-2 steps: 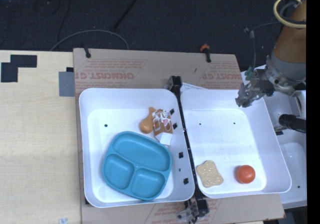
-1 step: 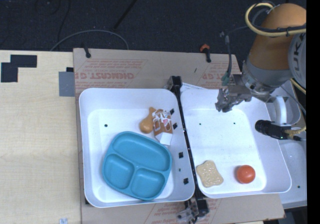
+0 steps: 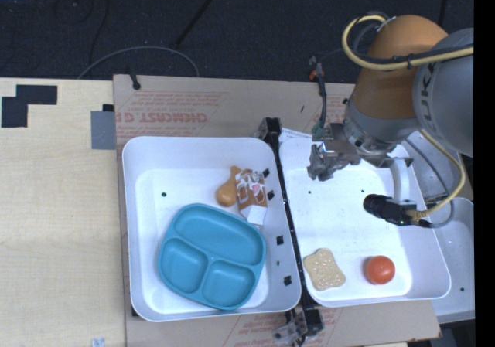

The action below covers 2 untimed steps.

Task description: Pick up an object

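Sitting in the left white bin [image 3: 143, 183]: a blue three-compartment plastic plate [image 3: 210, 255] and an orange-brown packaged toy [image 3: 242, 188]. Over in the right white bin [image 3: 433, 260], a tan bread-slice toy [image 3: 324, 269] and red round tomato [image 3: 379, 269] lie near the front, while the end effector [image 3: 321, 166] hovers at the back, grip state can't tell.

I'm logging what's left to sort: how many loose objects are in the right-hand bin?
2: a slice of toast near the front edge by the divider, and a red tomato beside it toward the right. The arm's hand overhangs the back, possibly hiding something.
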Each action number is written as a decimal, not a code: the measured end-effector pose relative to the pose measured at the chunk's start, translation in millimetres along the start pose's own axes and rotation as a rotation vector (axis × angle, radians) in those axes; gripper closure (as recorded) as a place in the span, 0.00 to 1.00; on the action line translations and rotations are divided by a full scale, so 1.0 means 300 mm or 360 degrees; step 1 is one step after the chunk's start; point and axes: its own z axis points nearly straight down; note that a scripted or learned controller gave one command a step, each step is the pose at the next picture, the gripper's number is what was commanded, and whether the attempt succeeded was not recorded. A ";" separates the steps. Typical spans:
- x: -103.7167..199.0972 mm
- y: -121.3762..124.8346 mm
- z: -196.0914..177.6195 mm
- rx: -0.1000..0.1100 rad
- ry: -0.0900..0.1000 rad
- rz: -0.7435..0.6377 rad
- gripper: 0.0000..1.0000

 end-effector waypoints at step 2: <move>0.342 -0.002 -0.004 -0.0003 -0.0001 -0.0002 1.00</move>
